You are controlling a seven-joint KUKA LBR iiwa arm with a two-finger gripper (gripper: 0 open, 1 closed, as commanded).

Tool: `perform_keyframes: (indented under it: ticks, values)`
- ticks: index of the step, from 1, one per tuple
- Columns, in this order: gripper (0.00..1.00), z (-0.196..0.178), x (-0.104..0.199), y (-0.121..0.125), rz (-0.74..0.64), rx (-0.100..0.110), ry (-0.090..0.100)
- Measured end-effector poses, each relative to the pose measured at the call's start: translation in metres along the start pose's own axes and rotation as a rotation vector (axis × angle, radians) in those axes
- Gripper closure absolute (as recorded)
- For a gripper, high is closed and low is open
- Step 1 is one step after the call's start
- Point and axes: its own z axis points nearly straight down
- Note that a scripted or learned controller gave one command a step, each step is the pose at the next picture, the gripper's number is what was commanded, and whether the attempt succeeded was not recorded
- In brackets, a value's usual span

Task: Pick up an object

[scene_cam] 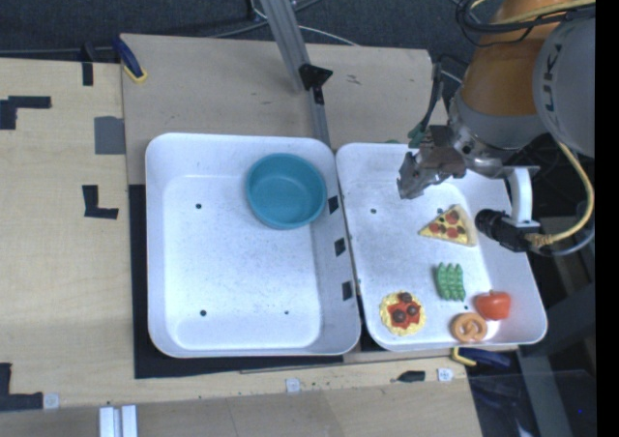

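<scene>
My gripper (414, 183) hangs over the upper middle of the right bin (377, 232), pointing down and left, with nothing visible between its dark fingers. A pizza slice (448, 224) lies just below and to the right of it. Further down the same bin sit a green ridged piece (449, 281), a round pizza (402, 313), a red tomato (493, 305) and a small orange ring-shaped pastry (469, 328). A blue bowl (285, 190) stands upright in the top right corner of the left bin (213, 271).
A grey metal post (290, 39) slants across the bench down to the gap between the bins. The arm's orange-banded wrist (508, 68) fills the upper right. Black tape marks lie on the bench at the left.
</scene>
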Motion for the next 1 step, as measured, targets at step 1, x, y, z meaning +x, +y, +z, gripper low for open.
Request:
perform_keyframes:
  ticks: [1]
  values:
    - [1.00, -0.0016, 0.0504, -0.0059, 0.000, 0.000, 0.000]
